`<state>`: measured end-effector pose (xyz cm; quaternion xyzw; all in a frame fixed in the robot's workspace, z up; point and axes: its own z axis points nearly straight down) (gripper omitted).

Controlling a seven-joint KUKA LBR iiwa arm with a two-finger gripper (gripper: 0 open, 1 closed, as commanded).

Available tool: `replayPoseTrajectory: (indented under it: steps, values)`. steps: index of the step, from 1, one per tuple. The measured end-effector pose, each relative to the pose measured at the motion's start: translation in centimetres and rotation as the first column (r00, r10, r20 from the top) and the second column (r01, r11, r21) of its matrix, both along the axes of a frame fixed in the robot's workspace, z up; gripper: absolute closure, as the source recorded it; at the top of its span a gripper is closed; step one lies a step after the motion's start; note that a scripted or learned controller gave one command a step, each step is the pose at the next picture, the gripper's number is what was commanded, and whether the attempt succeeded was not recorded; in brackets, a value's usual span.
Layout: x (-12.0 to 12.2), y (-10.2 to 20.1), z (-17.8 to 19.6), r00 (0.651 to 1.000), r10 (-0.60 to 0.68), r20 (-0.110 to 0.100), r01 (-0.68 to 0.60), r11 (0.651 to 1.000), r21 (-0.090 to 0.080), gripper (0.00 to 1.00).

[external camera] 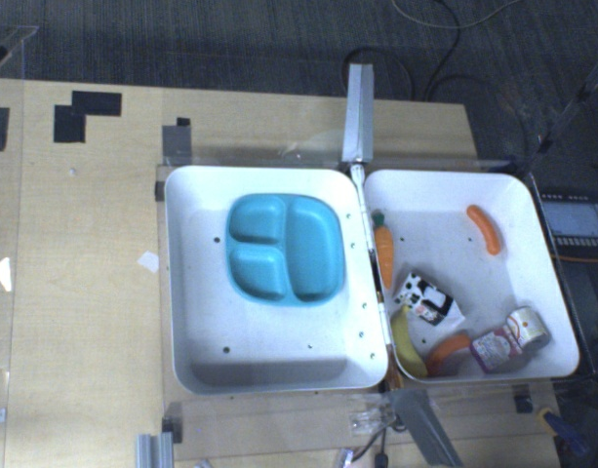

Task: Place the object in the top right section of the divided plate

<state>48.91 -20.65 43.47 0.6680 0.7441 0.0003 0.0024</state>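
A blue divided plate (284, 248) lies in the left white bin (191, 349), with two small sections on its left side and one large section on its right. All three sections hold nothing. In the right bin (533, 213) lie an orange sausage (484, 229), a carrot (383, 253), a black-and-white cow-patterned item (425, 298), a yellow banana (405, 345), an orange-red piece (448, 351) and a purple carton (498, 348) with a small can-like item (528, 327) beside it.
A metal post (358, 110) stands behind the seam between the bins. Black tape marks (84, 113) sit on the wooden bench at the far left. Cables (445, 8) run across the dark floor behind.
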Motion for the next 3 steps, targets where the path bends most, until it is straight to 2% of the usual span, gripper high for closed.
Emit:
replayPoseTrajectory:
  steps: [2,3]
  values:
    - [0.0,0.0,-0.6,0.999,0.052,0.000,-0.052,0.999,0.000,1.00]
    - [3.1,0.6,-0.2,0.944,0.331,0.000,-0.331,0.944,-0.001,1.00]
